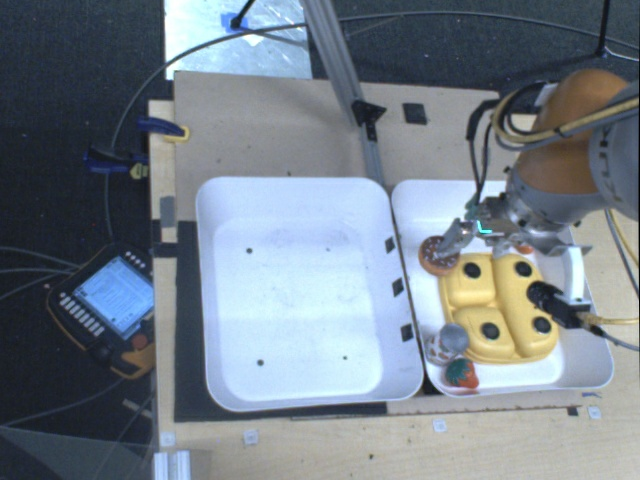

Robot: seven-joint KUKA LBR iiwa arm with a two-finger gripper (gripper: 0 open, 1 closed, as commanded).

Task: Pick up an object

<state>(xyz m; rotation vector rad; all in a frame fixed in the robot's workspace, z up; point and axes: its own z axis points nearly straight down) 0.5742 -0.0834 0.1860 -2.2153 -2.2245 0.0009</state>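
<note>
Yellow block (pixel 498 308), big, black-dotted, in right bin (pixel 600 368); tool (pixel 462 236) above; its grip unclear.

A handheld control pendant (pixel 108 311) with a lit screen lies on the dark floor off the tabletop's (pixel 270 128) left edge. Blue and yellow clamps (pixel 160 128) grip the far left corner. A grey pole (pixel 335 53) slants over the far edge.

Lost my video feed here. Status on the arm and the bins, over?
Gripper low in the right bin, above the brown ring. Jaw state unclear. Yellow block crowds the ring; small grey piece and red-green piece nearby. Nothing held that shows.
</note>
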